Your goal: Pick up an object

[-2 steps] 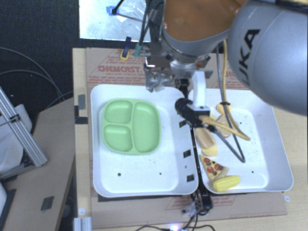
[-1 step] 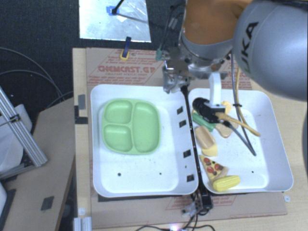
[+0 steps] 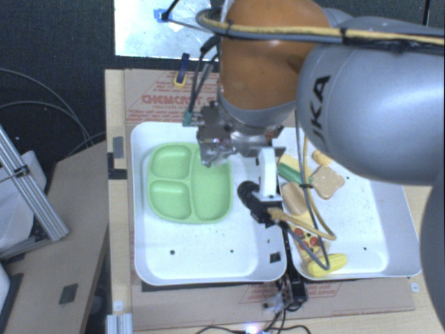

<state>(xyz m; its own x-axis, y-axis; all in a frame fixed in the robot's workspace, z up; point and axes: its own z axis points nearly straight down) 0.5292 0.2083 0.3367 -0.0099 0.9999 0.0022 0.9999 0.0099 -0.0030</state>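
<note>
A light green divided plate (image 3: 188, 183) lies in the left bin (image 3: 201, 263), toward its back. My gripper (image 3: 212, 153) hangs over the plate's far right corner, close to its rim, and the big orange and grey arm covers much of it from above. I see nothing held under it. The right bin (image 3: 368, 256) holds several small things: a tan toast slice (image 3: 327, 181), a green and yellow piece (image 3: 292, 168), a pale wooden piece (image 3: 295, 200) and a yellow corn cob (image 3: 328, 263) at the front.
The arm's grey body covers the right bin's back and right side. A divider wall (image 3: 278, 256) separates the two bins. Cardboard (image 3: 156, 99) lies under the bins. Loose cables hang from the wrist over the right bin's left edge.
</note>
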